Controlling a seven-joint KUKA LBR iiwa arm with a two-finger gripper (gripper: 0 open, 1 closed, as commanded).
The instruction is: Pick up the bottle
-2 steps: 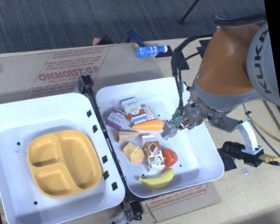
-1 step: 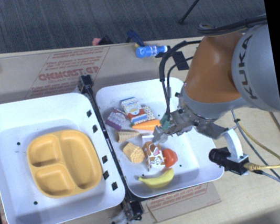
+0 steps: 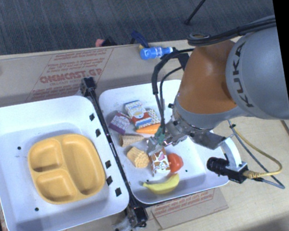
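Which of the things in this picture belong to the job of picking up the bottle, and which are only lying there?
For the job:
pincer
bottle, seemingly the red-and-white labelled item just below it
right bin

Only lying there:
banana
tomato
carrot
carton
yellow tray in the left bin
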